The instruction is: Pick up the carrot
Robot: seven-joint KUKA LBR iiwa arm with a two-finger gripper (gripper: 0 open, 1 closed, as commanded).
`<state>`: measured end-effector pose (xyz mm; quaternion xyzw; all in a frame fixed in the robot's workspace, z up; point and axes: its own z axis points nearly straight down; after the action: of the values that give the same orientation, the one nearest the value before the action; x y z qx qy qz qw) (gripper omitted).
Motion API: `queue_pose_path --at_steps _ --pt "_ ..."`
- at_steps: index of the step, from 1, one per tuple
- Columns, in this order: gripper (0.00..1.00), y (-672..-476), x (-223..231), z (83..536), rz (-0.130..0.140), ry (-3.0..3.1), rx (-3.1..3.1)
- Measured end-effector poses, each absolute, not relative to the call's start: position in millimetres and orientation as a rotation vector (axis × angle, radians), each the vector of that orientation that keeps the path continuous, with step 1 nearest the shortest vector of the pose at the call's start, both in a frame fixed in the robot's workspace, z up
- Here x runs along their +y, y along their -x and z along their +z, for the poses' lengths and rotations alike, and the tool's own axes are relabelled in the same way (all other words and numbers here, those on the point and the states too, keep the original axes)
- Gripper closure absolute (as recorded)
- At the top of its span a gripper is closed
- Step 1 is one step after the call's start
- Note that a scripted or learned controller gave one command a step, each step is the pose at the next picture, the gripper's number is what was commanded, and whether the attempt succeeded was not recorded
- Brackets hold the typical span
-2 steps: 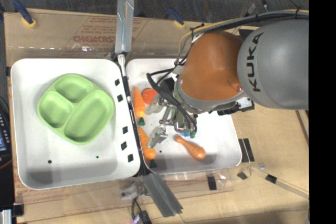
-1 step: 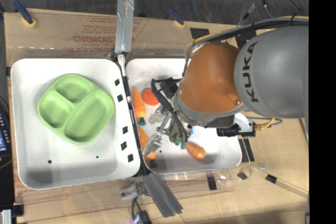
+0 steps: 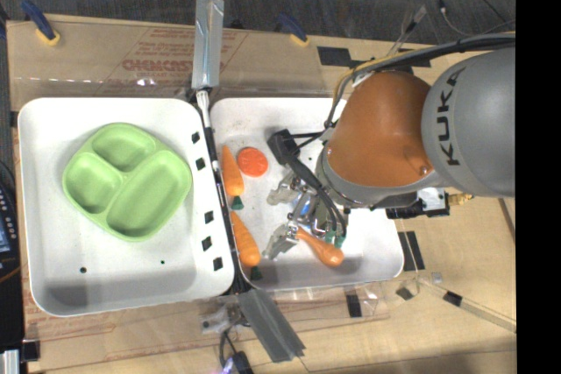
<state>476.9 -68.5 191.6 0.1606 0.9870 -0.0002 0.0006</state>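
Carrot (image 3: 322, 248) lies low in the right bin (image 3: 379, 251), just under the gripper (image 3: 294, 222); long axis slants from upper-left to lower-right, but which end is the tip can't be told. It looks like a light, stiff, smooth toy that is likely slippery, so best pinched mid-length across the axis. Gripper fingers spread wide, nothing between them. Two more carrots (image 3: 231, 171) (image 3: 244, 239) lie along the bin's left wall, with an orange disc (image 3: 252, 161) nearby.

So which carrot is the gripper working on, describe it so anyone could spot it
Look in the right bin, under the arm. The carrot lies near the front wall at the gripper. Unlike the two other carrots along the left wall, it sits alone mid-bin.
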Motion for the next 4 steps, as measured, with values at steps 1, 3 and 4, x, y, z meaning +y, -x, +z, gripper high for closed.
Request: queue_pose_path --at_steps 1,3,4 --pt "0.00 -477.6 -112 263 -0.002 -0.193 3.133" --pt "0.00 -476.8 -123 121 0.001 -1.009 2.979" --pt "0.00 -477.3 -25 192 0.001 -1.236 2.888"
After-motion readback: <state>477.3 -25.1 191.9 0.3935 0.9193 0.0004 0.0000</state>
